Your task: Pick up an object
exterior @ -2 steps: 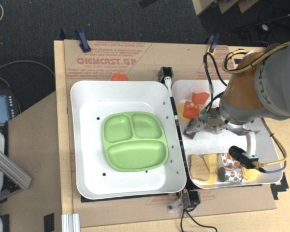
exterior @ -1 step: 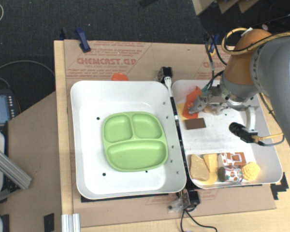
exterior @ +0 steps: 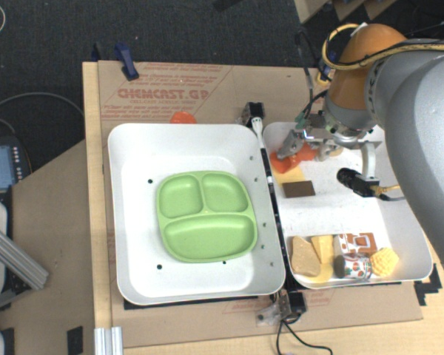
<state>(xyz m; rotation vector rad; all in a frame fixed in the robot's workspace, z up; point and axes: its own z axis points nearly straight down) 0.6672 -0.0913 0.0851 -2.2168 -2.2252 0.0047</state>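
Grey arm (exterior: 414, 117), orange-banded, reaching over the right bin's far end.
Cardboard-topped desk (exterior: 185, 87), printed lettering, flat and matte.
Left bin (exterior: 133, 198): white, shallow, smooth plastic; beside the right bin, rims touching.
Right bin (exterior: 333, 213): white, shallow; the landmark.
Green tray (exterior: 206, 216): three compartments, rounded, glossy; in the left bin.
Gripper (exterior: 303, 145): at the right bin's far left corner, low over the orange piece; whether the fingers are spread or closed cannot be told.
Orange piece (exterior: 285, 165): small, flat, likely target, that same corner.
Brown square (exterior: 298, 189): flat, just nearer.
Tan blocks (exterior: 311, 256), yellow waffle (exterior: 385, 261): near end.
Handling, as judgement: descend squarely, clearing the bin wall.
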